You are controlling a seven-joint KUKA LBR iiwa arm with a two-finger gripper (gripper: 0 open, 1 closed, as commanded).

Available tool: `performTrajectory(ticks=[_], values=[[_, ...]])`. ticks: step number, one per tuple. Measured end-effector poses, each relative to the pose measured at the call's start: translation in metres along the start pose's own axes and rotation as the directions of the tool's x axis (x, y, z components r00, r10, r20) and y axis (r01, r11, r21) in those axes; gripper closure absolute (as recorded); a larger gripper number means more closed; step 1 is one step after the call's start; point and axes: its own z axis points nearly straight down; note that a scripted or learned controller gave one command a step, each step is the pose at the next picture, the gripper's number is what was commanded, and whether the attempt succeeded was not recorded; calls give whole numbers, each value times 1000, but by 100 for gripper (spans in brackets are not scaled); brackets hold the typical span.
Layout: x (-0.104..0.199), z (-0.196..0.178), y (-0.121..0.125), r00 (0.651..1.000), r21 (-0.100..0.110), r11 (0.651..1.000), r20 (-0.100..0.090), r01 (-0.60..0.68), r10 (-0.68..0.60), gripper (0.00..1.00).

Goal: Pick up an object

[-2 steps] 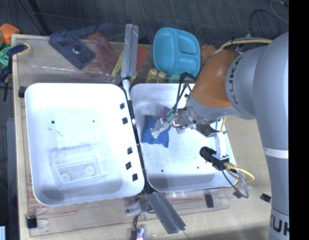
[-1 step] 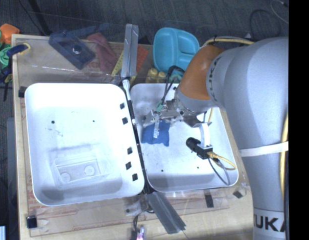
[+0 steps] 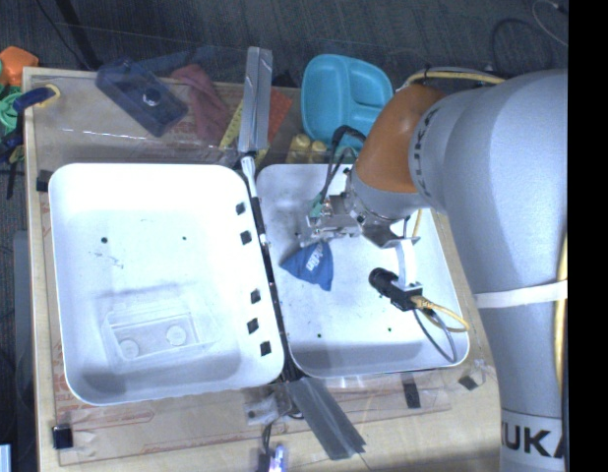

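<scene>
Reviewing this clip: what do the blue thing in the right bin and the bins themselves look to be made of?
Blue object: probably soft cloth or thin flexible sheet; it hangs in a crumpled, pointed fold below the claw, matte, with a pale patch. Right bin and left bin: likely moulded plastic, smooth white with rounded corners and a slight sheen.

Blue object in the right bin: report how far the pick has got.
Done: the arm has reached into the right bin, its gripper directly over the blue object. In hand: a grasp attempt; the object's top meets the gripper, but a firm hold cannot be confirmed. Left: securing it and lifting it away, since it seems to rest on the bin floor.
</scene>
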Motion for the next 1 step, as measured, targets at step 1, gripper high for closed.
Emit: performTrajectory(ticks=[1], values=[[94, -93, 39, 995, -7, 995, 4, 98, -98, 100]])
